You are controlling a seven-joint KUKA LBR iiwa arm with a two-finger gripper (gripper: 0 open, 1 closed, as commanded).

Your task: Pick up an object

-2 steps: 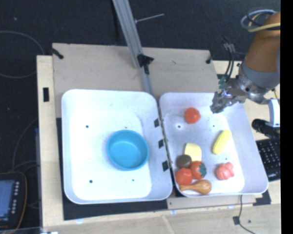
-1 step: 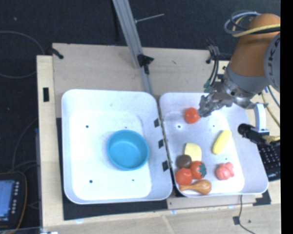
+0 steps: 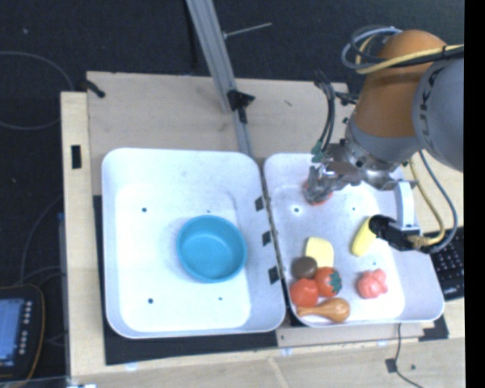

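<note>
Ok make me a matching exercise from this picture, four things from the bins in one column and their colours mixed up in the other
Things:
1. bowl in the left bin
2. toy pear at the right bin's near edge
3. toy tomato
4. lumpy toy near the right side

Colours:
A. pink
B. red with a green top
C. blue
D. orange-tan

Pairs: 1-C, 2-D, 3-B, 4-A

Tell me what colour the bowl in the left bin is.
The bowl is light blue, seen clearly in the camera view.
</note>
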